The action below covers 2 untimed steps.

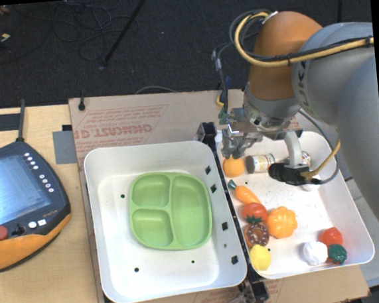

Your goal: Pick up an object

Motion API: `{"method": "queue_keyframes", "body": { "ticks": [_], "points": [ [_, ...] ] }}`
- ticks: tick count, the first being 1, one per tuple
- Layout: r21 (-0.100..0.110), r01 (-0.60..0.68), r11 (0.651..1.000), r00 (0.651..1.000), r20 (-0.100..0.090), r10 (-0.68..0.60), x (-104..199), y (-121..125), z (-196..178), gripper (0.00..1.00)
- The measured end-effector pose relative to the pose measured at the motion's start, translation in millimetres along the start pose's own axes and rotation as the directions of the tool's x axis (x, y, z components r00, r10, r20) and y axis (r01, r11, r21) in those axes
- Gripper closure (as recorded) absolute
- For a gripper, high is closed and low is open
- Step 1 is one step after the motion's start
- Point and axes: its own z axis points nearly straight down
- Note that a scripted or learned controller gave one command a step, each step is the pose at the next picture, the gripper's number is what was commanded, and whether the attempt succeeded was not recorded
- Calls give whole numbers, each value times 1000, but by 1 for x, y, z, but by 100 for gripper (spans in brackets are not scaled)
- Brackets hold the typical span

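Note:
The right bin point(352, 202) holds several toy foods. An orange fruit point(233, 166) lies at its far left corner beside a small white bottle point(262, 163) on its side. Down the left wall sit a carrot point(247, 194), a red tomato point(253, 210), a dark brown piece point(256, 234) and a yellow lemon point(260, 257). An orange pepper point(282, 222) stands mid-bin. My gripper point(233, 143) hangs directly over the orange fruit, very close to its top; the wrist body hides the contact.
The left bin point(106, 189) holds a green divided plate point(170, 210). A white lump point(313, 253), a red piece point(330, 236) and a green piece point(337, 254) lie in the right bin's near right corner. A teach pendant point(17, 197) rests left of the bins.

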Motion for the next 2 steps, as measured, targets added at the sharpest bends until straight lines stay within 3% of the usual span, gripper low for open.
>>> {"method": "queue_keyframes", "body": {
  "ticks": [2],
  "points": [
    [-3, -5, 1000, 1000, 0, 5, 2, 8, -2, 100]
  ]
}}
